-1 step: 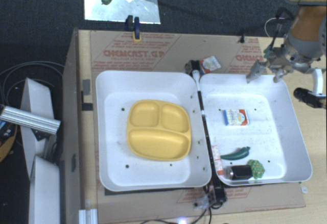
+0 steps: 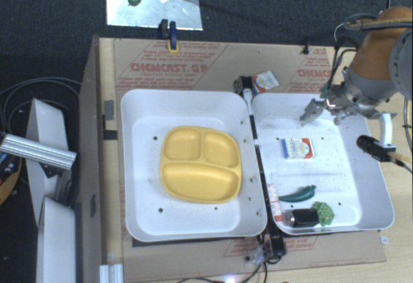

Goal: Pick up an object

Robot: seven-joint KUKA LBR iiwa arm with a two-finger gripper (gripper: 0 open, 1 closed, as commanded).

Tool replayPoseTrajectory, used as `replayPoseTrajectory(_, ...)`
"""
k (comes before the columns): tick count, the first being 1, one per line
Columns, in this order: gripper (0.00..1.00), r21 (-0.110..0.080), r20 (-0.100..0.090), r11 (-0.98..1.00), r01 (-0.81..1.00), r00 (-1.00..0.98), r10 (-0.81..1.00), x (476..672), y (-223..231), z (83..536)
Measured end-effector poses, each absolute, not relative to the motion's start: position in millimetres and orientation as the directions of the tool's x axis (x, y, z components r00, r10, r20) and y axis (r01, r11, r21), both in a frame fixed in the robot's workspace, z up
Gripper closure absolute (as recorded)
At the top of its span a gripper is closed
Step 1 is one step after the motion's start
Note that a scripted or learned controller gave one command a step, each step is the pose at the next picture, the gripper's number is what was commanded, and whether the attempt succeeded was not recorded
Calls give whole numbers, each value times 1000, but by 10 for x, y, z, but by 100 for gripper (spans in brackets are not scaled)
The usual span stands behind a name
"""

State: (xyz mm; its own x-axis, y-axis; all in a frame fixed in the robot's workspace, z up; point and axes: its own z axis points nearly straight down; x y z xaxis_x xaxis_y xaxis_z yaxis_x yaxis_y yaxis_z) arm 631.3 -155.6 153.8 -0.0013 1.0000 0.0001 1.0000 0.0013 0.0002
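The grey arm with its orange band [image 2: 377, 49] leans in from the right, wrist bent down over the far right corner of the right-hand shallow white bin [image 2: 368, 175]. Its two-finger gripper [image 2: 326, 109] hangs above the bin's upper edge with the fingers spread wide — nothing sits between them.

The pickable things lie nearer the bin's middle and front, well apart from the gripper: a small flat packet with red and blue print [image 2: 297, 147] near the centre, a curved dark-green pepper-like piece [image 2: 298, 194] further forward, and in the front corner a short black cylinder [image 2: 304, 217] touching a knobbly green lump [image 2: 324, 213].

The left white bin [image 2: 139, 146] carries a yellow plastic plate with three compartments [image 2: 200, 164] — lying flat, about mid-bin.
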Motion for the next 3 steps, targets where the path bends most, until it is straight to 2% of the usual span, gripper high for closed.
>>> replayPoseTrajectory(1, 0, 1, 0, 5, 1000, -5, 1000, 6247, -1358, 1141)
replayPoseTrajectory(2, 0, 17, 3, 3, 1000, -3, 1000, 6108, -1444, 923)
replayPoseTrajectory(3, 0, 4, -2, 1, 1000, -1, 1000, 5895, -1643, 1455)
